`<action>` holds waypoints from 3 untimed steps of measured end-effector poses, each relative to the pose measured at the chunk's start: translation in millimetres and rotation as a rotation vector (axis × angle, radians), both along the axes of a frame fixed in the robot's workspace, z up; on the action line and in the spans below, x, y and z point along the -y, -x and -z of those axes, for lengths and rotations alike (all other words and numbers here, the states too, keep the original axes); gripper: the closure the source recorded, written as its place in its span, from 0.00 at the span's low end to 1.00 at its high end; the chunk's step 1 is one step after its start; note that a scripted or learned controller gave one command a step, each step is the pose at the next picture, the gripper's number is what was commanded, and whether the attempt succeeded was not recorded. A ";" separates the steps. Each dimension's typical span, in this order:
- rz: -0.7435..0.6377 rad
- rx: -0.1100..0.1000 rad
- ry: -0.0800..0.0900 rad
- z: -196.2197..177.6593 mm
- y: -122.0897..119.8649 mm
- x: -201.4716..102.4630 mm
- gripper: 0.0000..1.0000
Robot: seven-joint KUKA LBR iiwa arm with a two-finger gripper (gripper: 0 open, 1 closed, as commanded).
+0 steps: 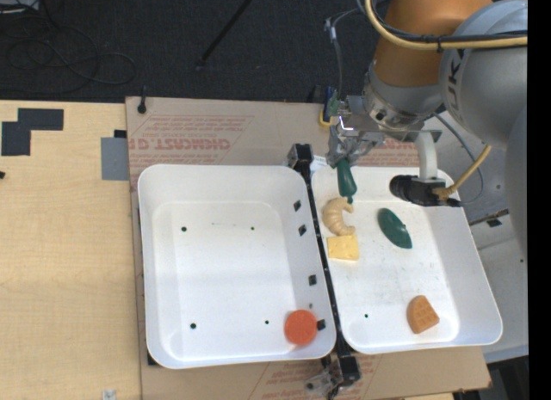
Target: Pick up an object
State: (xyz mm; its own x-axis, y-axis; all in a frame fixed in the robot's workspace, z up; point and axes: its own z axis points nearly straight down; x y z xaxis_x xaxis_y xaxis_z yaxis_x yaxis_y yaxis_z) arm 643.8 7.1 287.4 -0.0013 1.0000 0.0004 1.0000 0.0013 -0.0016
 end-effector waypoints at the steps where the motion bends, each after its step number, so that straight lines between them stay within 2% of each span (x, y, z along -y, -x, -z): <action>1: 0.007 0.003 0.003 -39.5 0.0 69.8 1.00; 3: -0.005 -0.004 0.002 -56.0 -0.2 65.7 1.00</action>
State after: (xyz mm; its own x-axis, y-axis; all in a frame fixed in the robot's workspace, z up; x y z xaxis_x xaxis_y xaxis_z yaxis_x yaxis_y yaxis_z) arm 644.1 -58.5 343.4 -0.0067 1.0000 -0.0013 1.0000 0.0067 -0.0058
